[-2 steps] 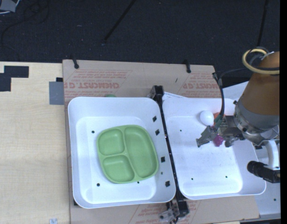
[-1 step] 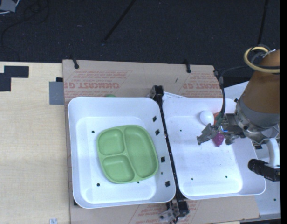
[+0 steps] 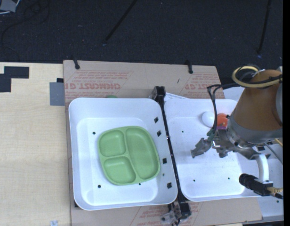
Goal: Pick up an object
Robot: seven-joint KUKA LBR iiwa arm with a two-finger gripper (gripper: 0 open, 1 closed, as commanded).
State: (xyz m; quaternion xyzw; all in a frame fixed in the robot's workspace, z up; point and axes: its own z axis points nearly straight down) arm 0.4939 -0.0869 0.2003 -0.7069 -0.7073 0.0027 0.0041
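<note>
**Gripper low over right bin, nothing held**

Gripper (image 3: 200,149) down inside the right bin (image 3: 192,192), near its middle, pointing left; finger state impossible to tell.

Going left to right: green 3-compartment plate (image 3: 129,154) flat in the left bin (image 3: 84,192), long axis slanting from upper left to lower right. White round object (image 3: 208,118) and orange ball (image 3: 222,121) touching, near the right bin's far edge; both round, no clear long axis.

Likely risk: closing on bare floor, both objects well behind the fingertips; round shapes apt to roll if nudged.
</note>
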